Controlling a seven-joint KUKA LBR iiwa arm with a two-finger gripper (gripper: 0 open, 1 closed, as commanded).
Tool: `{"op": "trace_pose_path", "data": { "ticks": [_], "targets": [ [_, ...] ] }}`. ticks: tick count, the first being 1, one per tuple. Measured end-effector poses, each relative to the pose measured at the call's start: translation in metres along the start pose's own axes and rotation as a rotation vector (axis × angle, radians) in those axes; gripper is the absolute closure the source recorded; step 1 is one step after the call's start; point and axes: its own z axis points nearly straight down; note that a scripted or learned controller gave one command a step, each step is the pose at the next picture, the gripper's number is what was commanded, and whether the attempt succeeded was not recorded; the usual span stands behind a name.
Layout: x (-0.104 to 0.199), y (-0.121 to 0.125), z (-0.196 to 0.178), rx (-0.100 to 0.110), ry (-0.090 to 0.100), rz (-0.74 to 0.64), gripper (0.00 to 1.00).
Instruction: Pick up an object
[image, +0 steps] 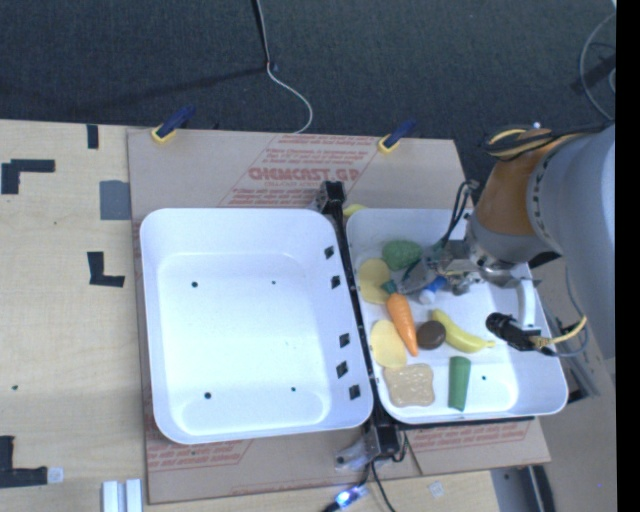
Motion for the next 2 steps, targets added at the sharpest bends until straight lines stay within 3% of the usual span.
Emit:
{"op": "trace_pose_path", "data": {
  "ticks": [1,2],
  "targets": [
    [0.0116,0.0390,-0.0053,0.020,0.003,-0.003,0.00],
    [0.0110,0.0479,-0.0035,0.041,0.008,-0.002,0.00]
  ]
}}
